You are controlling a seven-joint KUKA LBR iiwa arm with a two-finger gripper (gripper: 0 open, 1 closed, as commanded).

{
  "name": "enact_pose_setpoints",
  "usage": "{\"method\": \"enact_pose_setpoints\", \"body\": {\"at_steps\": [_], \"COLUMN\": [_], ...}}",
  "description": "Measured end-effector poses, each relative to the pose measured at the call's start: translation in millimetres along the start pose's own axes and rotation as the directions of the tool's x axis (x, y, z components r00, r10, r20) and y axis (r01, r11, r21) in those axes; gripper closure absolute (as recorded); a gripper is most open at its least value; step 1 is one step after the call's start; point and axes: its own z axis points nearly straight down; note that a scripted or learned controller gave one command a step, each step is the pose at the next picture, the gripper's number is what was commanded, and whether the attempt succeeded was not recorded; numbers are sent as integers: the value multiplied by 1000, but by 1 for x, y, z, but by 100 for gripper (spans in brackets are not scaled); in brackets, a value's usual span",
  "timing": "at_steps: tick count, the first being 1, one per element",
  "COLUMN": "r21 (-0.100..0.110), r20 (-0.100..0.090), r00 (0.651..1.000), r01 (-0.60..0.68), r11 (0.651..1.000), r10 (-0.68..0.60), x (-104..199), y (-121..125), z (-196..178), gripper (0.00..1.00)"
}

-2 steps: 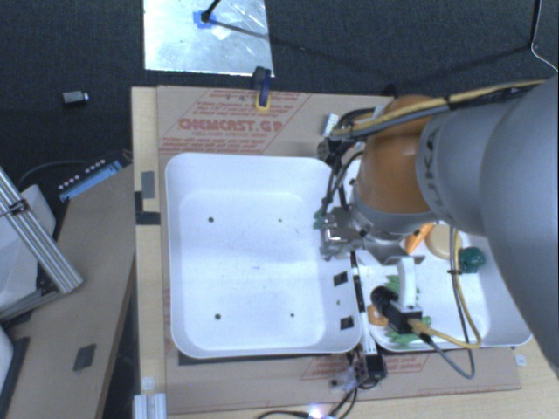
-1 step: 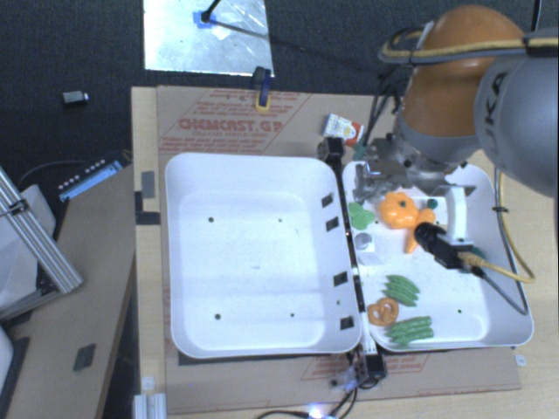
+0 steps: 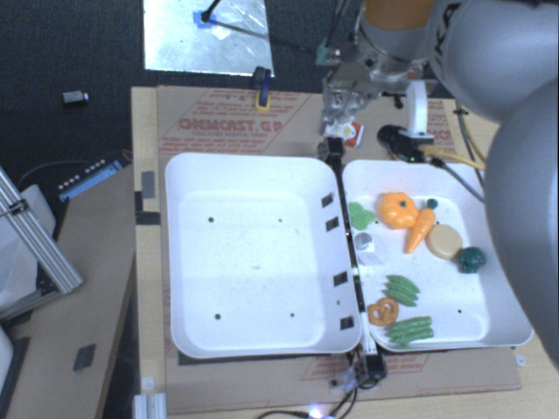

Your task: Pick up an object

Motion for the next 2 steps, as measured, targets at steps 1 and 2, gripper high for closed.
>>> {"method": "enact_pose_setpoints", "body": {"at_steps": [1,2], "r21": [10,11], "r20": [0,-1], "r00": [1000,1000], "r01": [-3,-2], "r11": [1000,1000], "r10": [3,2], "x": [32,61], "y": [2,2], "z": [-6,-7], "gripper": [100,100]}}
